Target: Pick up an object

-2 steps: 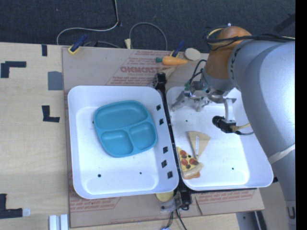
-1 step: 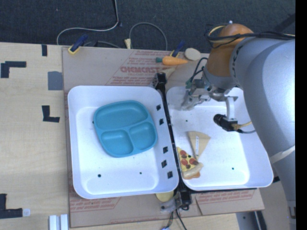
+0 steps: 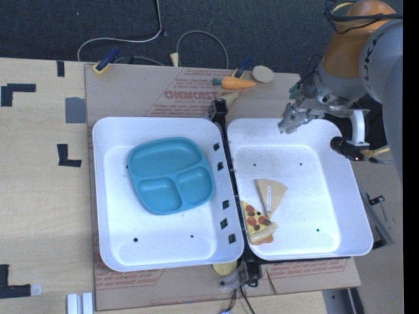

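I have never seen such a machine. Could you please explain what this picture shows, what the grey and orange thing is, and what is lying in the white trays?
This is a single camera above a bench, looking down at a slant. The grey arm with an orange band is a robot reaching in from the right. Its claw hangs over the far edge of the right shallow white bin, with nothing visible between its fingers. That bin holds a toy pizza slice and a tan wedge-shaped piece. The left white bin holds a blue divided plastic plate.

We see two smooth white plastic bins [image 3: 105, 175], faintly glossy, on matt brown cardboard [image 3: 150, 90]. The blue divided tray [image 3: 171, 175] looks like smooth matt plastic; the bench [image 3: 39, 195] shows pale wood.
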{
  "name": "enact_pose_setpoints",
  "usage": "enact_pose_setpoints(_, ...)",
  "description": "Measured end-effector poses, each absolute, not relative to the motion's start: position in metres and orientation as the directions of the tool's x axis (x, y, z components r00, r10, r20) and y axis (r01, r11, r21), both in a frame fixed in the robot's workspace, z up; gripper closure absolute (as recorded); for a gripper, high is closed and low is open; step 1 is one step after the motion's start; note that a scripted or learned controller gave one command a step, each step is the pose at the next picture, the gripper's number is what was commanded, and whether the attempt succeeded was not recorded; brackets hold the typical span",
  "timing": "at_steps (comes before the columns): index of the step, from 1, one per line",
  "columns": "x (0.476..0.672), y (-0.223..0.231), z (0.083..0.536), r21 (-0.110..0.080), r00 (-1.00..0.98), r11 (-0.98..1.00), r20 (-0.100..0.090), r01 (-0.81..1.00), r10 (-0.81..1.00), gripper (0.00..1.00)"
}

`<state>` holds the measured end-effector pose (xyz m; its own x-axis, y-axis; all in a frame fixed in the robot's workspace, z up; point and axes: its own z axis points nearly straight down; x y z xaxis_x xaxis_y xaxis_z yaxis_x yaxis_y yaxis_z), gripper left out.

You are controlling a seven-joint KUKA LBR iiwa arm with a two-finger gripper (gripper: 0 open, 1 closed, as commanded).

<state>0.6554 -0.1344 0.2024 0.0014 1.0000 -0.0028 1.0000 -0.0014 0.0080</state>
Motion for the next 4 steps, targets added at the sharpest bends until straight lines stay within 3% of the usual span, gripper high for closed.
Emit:
enact_pose_setpoints(1, 0.654, -0.132, 0.195, -0.001, -0.001, 0.001, -0.001, 1.0, 1.0, 0.0)
enact_pose_setpoints(2, 0.602, -0.094, 0.081, -0.002, -0.002, 0.002, -0.002, 1.0, 1.0, 0.0)
enact_pose_setpoints(3, 0.666, -0.127, 0.12, 0.007, -0.002, 0.002, -0.003, 1.0, 1.0, 0.0)
enact_pose_setpoints(4, 0.599, -0.105, 0.085, 0.005, -0.001, 0.001, -0.003, 1.0, 1.0, 0.0)
